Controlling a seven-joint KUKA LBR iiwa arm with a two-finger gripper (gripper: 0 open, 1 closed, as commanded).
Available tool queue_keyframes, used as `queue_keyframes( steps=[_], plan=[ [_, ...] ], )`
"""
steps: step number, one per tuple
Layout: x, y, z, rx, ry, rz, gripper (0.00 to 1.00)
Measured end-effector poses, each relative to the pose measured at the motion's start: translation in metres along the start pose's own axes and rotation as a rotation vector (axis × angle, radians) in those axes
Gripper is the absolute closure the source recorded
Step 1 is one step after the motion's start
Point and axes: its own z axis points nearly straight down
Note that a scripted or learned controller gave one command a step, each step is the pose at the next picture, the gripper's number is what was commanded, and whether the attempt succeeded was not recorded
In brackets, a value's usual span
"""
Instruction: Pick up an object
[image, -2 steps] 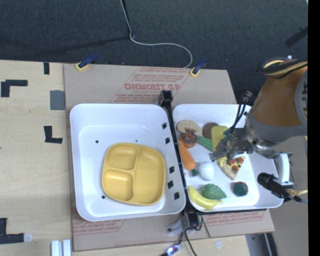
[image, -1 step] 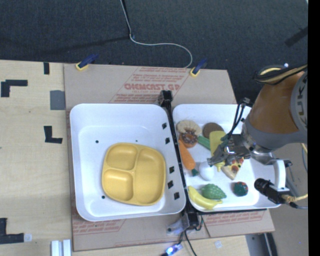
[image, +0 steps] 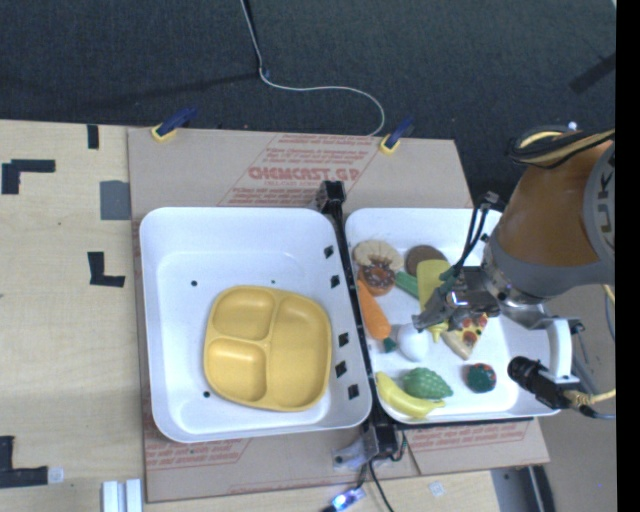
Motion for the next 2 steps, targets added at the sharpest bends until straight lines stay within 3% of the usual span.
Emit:
queue_keyframes(
  steps=[2],
  plan=[
    [-0.006, 0.008, 0.018, 0.003, -0.001, 0.001, 1.0]
  ],
)
